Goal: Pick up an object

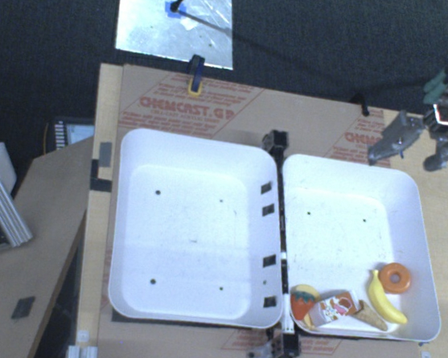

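The approach step was judged not yet begun: the gripper [412, 150] was seen up beyond the far edge of the right bin [415, 207], jaws spread w/ nothing between them. Next, a descent to that bin's near corner would be needed, where a banana [384, 298], orange ring [395, 277], carton [332, 307] & tomato-like item [303, 301] were clustered. Beside it, the left bin [132, 203] was seen bare.

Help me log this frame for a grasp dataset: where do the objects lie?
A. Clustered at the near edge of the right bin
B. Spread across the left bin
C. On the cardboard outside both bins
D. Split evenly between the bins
A: the banana, the orange ring and the small packet all lie along the near edge of the right bin.
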Robot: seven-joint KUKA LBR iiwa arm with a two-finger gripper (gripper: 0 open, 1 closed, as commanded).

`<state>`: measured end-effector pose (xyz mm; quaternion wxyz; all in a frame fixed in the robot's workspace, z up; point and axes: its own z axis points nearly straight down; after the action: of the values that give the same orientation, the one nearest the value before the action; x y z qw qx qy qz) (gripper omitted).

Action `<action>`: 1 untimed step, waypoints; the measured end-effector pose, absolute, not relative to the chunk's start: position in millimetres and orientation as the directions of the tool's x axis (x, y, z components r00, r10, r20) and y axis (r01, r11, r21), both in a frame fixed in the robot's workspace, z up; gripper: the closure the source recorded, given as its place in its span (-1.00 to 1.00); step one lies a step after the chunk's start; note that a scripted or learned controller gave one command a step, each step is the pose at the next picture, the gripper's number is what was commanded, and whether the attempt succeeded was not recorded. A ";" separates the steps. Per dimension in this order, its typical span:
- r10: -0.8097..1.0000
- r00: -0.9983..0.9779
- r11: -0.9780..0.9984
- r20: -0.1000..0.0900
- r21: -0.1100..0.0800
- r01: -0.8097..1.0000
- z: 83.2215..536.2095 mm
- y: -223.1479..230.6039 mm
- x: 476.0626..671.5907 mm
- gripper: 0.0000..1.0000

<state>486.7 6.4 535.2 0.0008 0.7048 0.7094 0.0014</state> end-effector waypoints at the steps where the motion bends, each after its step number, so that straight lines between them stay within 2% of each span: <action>1: 1.000 -0.006 0.006 0.001 0.003 1.000 535.1 22.5 486.5 -1.00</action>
<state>486.5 22.5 535.1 0.0006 0.7048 0.7094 0.0013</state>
